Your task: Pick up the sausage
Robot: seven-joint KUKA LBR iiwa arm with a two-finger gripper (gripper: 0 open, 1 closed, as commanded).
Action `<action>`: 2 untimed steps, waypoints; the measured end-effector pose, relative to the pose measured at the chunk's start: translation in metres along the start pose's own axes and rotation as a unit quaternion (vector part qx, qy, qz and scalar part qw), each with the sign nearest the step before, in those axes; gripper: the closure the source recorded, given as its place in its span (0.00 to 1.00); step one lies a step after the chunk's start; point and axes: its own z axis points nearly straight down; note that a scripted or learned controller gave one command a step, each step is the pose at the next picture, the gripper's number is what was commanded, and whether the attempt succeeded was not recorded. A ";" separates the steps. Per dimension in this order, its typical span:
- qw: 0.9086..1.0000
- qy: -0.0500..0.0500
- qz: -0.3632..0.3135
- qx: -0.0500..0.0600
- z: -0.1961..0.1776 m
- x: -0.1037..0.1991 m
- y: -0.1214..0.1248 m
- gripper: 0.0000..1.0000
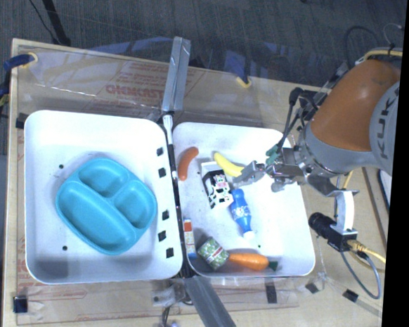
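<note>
Left bin (pixel 41 182) holds a blue divided plate (pixel 106 202), irrelevant here. Sausage (pixel 186 163) lies in the right bin (pixel 294 233) at its 10 o'clock corner, just beside the divider wall, long axis roughly 12-to-6. Near it, toward 3 o'clock: small cow-print carton (pixel 217 185), banana (pixel 228 164), blue bottle (pixel 241 213); carrot (pixel 250 260) down at 6. Gripper (pixel 254 172) hovers above the banana's tip, jaws look parted, nothing between them. Sausage sits at the gripper's 9 o'clock, well apart, carton between. My call: shift toward 9, close across the short axis, keep the wall-side finger off the divider, descend straight
</note>
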 end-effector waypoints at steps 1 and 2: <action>1.000 0.000 -0.003 0.001 -0.010 0.000 0.001 1.00; 1.000 0.000 0.025 0.000 0.078 0.100 -0.039 1.00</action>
